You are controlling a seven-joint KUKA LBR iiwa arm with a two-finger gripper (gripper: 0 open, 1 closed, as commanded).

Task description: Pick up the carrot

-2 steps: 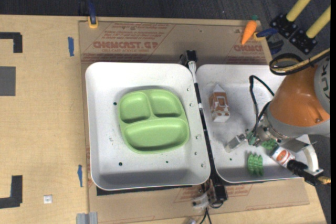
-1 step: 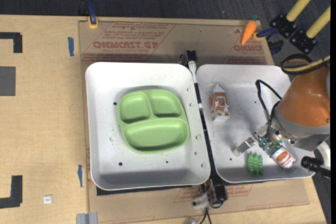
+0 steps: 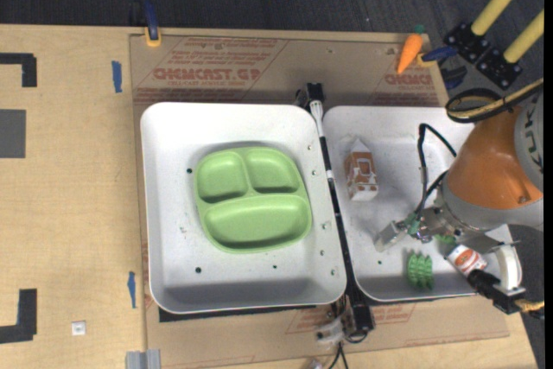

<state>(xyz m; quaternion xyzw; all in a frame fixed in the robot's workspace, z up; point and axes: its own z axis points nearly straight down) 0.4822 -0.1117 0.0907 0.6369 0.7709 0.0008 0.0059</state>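
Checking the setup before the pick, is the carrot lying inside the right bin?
No, the carrot lies on the cardboard beyond the right bin, outside its far rim.

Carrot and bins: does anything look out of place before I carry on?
Yes. The carrot lies outside both bins, on the cardboard sheet beyond the right bin, near a blue clamp. The gripper is low in the right bin, beside a green toy, far from the carrot.
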